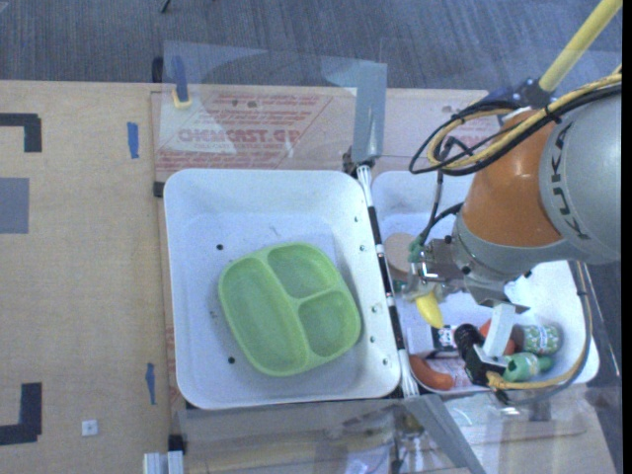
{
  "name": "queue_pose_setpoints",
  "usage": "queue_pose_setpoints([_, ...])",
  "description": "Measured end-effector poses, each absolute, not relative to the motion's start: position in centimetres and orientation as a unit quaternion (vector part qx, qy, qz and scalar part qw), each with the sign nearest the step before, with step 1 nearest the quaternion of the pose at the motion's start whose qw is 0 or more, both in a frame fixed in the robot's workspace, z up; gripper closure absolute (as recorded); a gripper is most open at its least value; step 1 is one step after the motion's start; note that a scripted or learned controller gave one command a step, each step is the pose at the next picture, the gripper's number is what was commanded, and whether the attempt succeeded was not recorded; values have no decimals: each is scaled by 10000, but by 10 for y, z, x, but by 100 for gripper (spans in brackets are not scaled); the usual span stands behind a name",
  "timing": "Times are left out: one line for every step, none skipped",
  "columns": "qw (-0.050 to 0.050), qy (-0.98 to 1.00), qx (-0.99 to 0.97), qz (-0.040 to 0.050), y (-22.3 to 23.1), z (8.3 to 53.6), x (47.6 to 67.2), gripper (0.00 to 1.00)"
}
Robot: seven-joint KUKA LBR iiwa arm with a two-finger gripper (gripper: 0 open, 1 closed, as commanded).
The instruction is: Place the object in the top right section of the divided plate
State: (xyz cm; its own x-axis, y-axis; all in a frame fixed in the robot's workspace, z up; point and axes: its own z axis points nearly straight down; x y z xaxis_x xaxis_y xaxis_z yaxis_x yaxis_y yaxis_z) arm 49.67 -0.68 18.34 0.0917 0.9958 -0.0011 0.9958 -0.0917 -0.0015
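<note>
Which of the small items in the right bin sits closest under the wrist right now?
The yellow piece, just below the wrist by the bin's left wall. The red-orange one and the green ones lie nearer the bottom edge.

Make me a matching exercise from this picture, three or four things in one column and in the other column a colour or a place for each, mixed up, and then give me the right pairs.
Things
1. divided plate
2. yellow object
3. band on the arm
4. tape strip

Descriptions
A. orange, above the right bin
B. blue, on the bench to the left of both bins
C. light green, lying in the left bin
D. in the right bin, just under the arm's wrist

Pairs: 1-C, 2-D, 3-A, 4-B
</note>
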Motion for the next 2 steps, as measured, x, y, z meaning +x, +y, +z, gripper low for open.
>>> queue_pose_setpoints([17, -7139, -7002, 16, 72, 183, 479, 100])
queue_pose_setpoints([15, -7136, -7006, 15, 71, 183, 479, 0])
